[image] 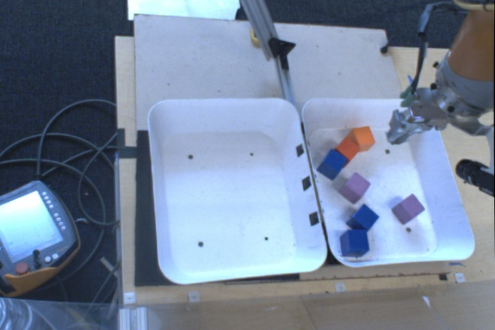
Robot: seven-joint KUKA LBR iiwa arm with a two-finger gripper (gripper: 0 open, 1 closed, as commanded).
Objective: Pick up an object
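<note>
Hanging over the upper right part of the right bin (456, 239), the claw (399, 129) sits just right of the orange cubes; whether it is parted or closed cannot be told, and nothing shows in its grip. That bin carries seven cubes. Two orange ones (361, 138) (347, 148) touch each other, with a blue cube (332, 164) just beside them. Two purple cubes lie lower, one mid-bin (356, 187) and one toward the right wall (407, 208). Two more blue cubes (362, 217) (354, 243) sit near the front rim. Beside it on the worktop (201, 58), the left bin (158, 166) stands touching the right one.
</note>
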